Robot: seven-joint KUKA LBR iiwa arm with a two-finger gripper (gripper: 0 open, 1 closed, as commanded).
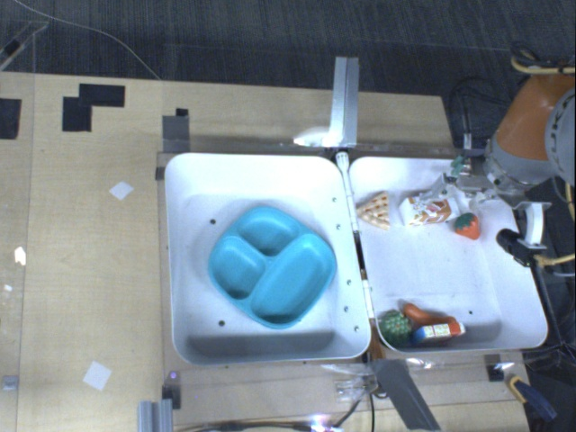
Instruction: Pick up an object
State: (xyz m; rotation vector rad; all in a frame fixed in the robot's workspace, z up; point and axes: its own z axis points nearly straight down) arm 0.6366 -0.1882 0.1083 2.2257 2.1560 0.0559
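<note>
The right bin (504, 277) holds several small toys. A tan waffle-like wedge (373, 210) lies at the back left, with a white and orange piece (427, 211) beside it. A red and green fruit-like toy (465, 226) sits just right of that. At the front left lie a green broccoli-like piece (392, 327), an orange carrot-like piece (421, 314) and a small bottle (438, 332). My gripper (470, 184) hangs over the bin's back right part, just above the white and orange piece and the red toy. Nothing is visibly held.
The left bin (189, 241) carries a blue divided plate (270, 264). A metal post (345, 97) stands behind the wall between the bins. The arm's orange band (526, 120) and cables (526, 241) crowd the right bin's right rim.
</note>
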